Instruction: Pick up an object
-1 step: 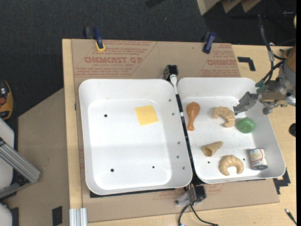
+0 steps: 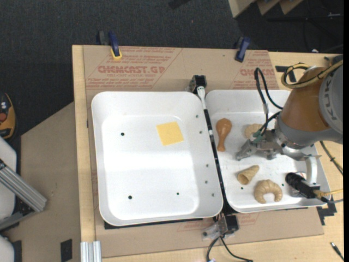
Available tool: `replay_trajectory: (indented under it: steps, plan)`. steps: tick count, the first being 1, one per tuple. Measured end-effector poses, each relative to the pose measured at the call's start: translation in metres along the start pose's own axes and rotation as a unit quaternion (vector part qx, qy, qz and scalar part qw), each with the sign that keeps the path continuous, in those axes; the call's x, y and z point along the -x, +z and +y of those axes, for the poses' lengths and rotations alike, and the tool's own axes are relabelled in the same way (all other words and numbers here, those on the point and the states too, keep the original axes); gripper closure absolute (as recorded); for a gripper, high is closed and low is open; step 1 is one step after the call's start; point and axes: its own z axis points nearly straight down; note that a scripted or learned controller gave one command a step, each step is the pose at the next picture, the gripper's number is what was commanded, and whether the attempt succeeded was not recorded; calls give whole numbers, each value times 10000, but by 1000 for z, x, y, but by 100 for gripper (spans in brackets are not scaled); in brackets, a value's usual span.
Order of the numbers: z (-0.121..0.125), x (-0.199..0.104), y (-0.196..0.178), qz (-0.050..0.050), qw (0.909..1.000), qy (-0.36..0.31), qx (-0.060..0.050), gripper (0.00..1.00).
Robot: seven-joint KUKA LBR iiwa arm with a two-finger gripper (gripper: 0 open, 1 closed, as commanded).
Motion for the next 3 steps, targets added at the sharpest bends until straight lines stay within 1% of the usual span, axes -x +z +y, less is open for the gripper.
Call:
replay_trajectory:
  steps: [1,2,3]
  plan:
    - [84,-19,-6,-26,9999,-31,102,0]
    - [128,-38,-7,-63,9999,-5,88,0]
    - [127,-41,-18,-33,9999,-12,97,100]
